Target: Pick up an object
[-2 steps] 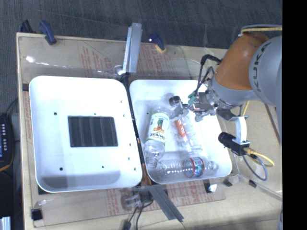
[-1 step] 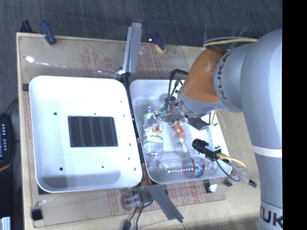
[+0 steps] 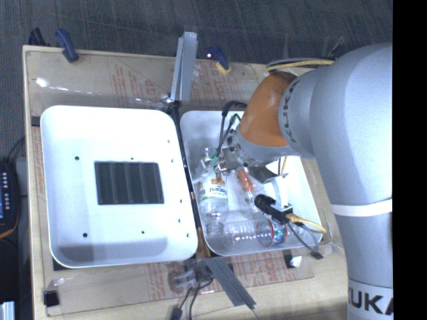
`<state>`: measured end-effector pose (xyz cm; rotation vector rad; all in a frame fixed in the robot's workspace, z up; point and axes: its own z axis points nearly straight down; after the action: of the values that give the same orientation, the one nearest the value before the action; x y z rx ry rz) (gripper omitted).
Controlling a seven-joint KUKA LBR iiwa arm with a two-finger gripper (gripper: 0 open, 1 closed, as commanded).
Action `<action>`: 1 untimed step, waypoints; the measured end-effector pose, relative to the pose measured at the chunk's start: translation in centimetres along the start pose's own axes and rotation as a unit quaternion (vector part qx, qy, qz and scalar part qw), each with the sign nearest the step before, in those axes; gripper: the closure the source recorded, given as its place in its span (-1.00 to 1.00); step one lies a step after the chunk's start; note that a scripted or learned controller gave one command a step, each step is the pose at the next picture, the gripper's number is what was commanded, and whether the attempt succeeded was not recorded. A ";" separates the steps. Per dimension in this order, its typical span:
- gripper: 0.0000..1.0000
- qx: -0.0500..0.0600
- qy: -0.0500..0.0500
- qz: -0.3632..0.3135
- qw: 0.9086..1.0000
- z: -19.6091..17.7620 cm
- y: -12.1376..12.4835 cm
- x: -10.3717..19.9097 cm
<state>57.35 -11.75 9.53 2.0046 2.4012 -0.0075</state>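
Pincer (image 3: 223,157) above clear labelled bottle (image 3: 213,199)

A robotics lab: a grey industrial arm (image 3: 347,139) reaches over a wooden bench (image 3: 100,72) bearing two white bins (image 3: 67,132), with blue clamps (image 3: 65,44) at the bench's far edge and dark carpet (image 3: 200,12) beyond it.

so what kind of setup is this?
Likely a lab bin-picking rig: a KUKA arm reaching over two white bins, clutter such as a bottle in the right one, and clamps holding the bench sheet.
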 end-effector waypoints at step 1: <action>1.00 0.000 0.003 -0.003 1.000 -1.1 0.2 0.4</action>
<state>57.44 -11.35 10.60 2.0001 2.4108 -0.0020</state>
